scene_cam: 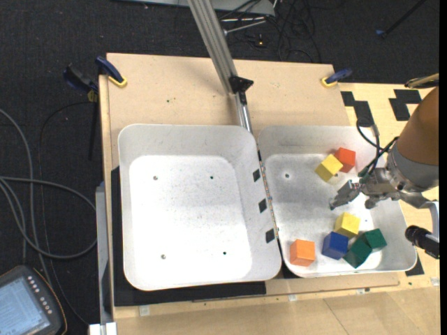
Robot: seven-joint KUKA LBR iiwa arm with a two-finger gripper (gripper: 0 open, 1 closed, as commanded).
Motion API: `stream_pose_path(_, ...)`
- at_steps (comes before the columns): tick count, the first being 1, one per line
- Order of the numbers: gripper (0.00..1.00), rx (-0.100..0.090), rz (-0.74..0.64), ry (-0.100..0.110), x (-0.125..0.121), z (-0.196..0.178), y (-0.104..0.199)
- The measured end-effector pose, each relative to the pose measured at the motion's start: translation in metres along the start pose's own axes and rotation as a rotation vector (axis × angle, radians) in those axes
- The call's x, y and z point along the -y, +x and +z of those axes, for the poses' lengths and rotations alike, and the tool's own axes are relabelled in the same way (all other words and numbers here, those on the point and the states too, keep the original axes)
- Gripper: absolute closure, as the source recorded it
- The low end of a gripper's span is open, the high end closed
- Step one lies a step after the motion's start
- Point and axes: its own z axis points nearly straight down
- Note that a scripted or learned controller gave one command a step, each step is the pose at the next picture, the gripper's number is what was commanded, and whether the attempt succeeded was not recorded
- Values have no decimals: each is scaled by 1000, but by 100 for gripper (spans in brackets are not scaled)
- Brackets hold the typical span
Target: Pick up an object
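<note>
Yellow, orange, blue and green — the small blocks in the right bin (293, 257) look like hard, smooth-faced cubes, probably wood or plastic, and I judge them light and stiff, unlikely to crush or bend. Flat parallel faces make the natural hold: close on two opposite sides, square to the block, since a grip across a corner would likely twist it out.

The hand (343, 195) sits low over the middle of that bin, between two groups. Behind it lie a yellow cube (328, 167) and a reddish-orange cube (346, 158), touching each other. In front of it a second yellow cube (347, 223) lies just beside a blue cube (335, 245), with two green cubes (366, 246) crowded against them, and an orange cube (302, 252) stands a little apart near the bin's front wall.

Nothing lies between the fingers that I can see; whether they stand apart or together I cannot tell — the wrist and cables blur them.

The orange cube, standing alone, seems the easiest to take cleanly. The clustered ones risk a finger landing on a neighbour. The bin's speckled white floor looks slick, so a nudged block may slide. The left bin (133, 187) sits beside it on the pale board worktop (174, 89).
</note>
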Motion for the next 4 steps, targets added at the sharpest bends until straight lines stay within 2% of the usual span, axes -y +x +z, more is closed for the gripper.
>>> stream_pose_path(1,0,-1,-1,0,-3,62,6)
stream_pose_path(2,0,1,0,-4,-3,73,7)
stream_pose_path(3,100,2,0,-8,-3,62,7)
stream_pose_path(4,100,3,-4,-12,-11,15,11)
